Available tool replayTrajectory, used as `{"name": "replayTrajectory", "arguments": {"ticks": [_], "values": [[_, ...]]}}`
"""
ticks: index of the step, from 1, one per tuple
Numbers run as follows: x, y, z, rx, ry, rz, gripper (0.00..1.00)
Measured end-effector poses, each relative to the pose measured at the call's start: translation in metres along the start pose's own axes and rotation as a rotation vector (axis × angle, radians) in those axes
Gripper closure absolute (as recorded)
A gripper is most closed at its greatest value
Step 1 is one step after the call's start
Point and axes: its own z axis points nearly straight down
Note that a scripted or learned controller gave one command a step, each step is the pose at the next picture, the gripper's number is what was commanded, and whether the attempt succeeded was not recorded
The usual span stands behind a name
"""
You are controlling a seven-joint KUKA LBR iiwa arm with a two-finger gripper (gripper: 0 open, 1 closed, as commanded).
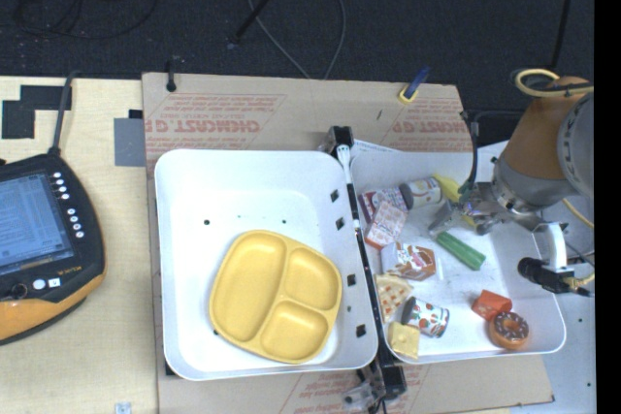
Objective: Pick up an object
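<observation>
Claw (473,208) hovering low in right bin (543,336), just above green stick (459,248); grip state impossible to tell. Yellow tray (275,296) lying well left of stick.

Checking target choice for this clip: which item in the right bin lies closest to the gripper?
The green stick, lying just below the gripper; the orange block and round toy lie farther toward the bin's front.

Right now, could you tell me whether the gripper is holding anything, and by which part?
It cannot be told. The gripper sits low in the right bin beside the green cylinder, but its tips are too blurred to judge.
</observation>
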Motion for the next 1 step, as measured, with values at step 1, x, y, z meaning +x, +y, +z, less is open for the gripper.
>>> {"name": "replayTrajectory", "arguments": {"ticks": [1], "values": [[-0.0023, 0.0434, 0.0007, 0.014, 0.003, 0.001, 0.00]]}}
